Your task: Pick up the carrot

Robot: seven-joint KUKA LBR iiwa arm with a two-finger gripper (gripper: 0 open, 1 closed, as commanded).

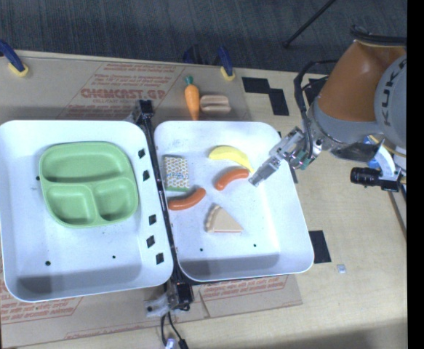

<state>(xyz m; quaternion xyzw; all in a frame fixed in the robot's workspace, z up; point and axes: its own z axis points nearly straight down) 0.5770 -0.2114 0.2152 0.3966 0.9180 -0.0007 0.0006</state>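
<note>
Near: tan wedge-shaped sandwich slice (222, 221) lying in right shallow white bin (288, 246). Mid: two orange-red sausages (187, 199), yellow banana (228, 155), small patterned packet (175, 171) sitting in same bin; green three-compartment tray (89, 182) sitting in left white bin (15, 267). Two-finger gripper (259, 177) hovering at right bin's right side, just beside sausage, holding nothing; finger spread: cannot tell. Far: small orange carrot with green top (191, 99) lying outside bins, beyond right bin's far rim, beside brown bun (214, 105). Task looking unstarted: reach, grasp, lift all remaining.
</note>
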